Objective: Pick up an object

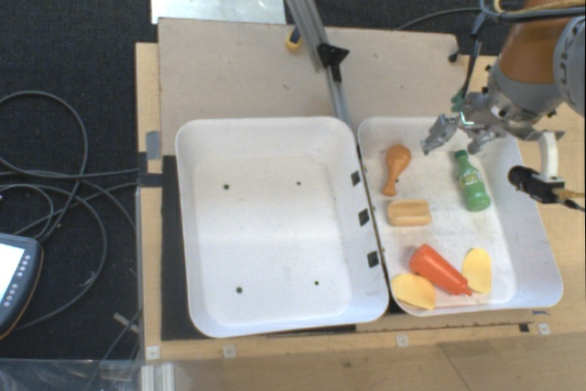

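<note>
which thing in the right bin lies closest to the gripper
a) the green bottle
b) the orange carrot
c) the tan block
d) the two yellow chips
a, the green bottle lies just below the gripper at the far end of the right bin, while the carrot, the yellow chips and the tan block sit nearer the front.

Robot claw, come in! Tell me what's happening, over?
Two-finger gripper open, holding nothing, above right white bin. Green plastic bottle lies just below it, untouched. Orange drumstick toy lies apart to its left; nothing blocking.
</note>
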You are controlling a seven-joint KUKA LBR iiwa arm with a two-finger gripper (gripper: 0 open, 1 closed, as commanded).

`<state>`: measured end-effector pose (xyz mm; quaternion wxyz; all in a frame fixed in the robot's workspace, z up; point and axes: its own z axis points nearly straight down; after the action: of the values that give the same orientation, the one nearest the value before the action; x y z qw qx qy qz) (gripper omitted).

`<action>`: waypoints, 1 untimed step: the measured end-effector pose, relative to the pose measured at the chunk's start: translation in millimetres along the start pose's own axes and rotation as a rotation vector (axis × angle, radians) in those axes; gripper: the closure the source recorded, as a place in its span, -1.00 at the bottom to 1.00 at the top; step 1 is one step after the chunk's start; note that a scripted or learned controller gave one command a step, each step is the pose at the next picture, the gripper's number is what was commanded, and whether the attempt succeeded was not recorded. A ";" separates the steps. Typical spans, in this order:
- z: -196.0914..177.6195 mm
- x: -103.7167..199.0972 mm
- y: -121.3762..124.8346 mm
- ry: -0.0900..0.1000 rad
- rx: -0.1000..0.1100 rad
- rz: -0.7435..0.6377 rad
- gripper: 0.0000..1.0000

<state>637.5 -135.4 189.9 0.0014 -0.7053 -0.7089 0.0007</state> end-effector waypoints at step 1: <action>-2.6 0.0 0.9 -0.001 -0.004 -0.001 -1.00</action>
<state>638.4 -135.4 192.5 -0.0003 -0.7048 -0.7094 -0.0002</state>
